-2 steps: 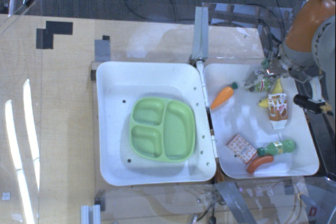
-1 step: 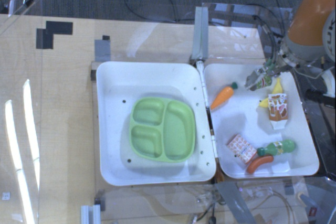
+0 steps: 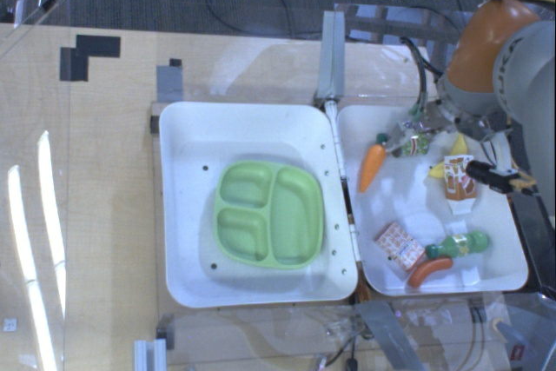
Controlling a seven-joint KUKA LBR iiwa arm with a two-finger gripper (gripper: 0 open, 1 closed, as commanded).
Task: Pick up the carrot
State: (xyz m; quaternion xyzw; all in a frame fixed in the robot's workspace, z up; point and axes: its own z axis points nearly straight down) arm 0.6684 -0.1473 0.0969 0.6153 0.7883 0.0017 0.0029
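Your gripper (image 3: 415,137) hovers at the back of the right bin (image 3: 512,278), and from this angle you cannot tell what state it is in. Nothing is lifted yet: the carrot (image 3: 372,167) lies on the bin floor near the divider, leafy end toward the tool, just left of it. You have the whole pick left to do.

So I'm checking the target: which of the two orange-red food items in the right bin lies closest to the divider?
The carrot, orange with a green top, beside the divider. The red sausage lies near the front rim.
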